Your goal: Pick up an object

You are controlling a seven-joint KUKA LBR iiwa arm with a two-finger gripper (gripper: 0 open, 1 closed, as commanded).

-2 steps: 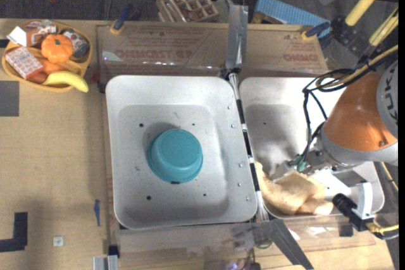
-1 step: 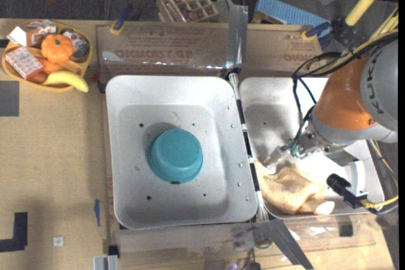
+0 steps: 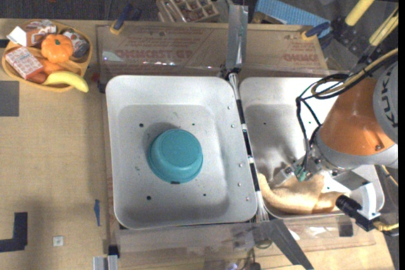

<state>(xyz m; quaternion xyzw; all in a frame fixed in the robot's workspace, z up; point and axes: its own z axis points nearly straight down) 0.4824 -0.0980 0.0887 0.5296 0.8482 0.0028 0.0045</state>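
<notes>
- Tool [image 3: 302, 172]: low in the right bin [image 3: 272, 110], at the near end, just above the tan bread-like object [image 3: 297, 199]. Whether it is open or closed cannot be told; the wrist hides most of it.
- Arm [image 3: 354, 129]: grey with orange band, reaching in from the right over the right bin.
- Tan bread-like object: lies along the near wall of the right bin, directly under the tool; contact cannot be confirmed.
- Left bin [image 3: 126, 104]: a teal bowl [image 3: 176, 155] sits upside down near its centre.
- Worktop [image 3: 44, 167]: far left corner bears a basket of toy food [image 3: 45, 55], well apart from both bins.
</notes>
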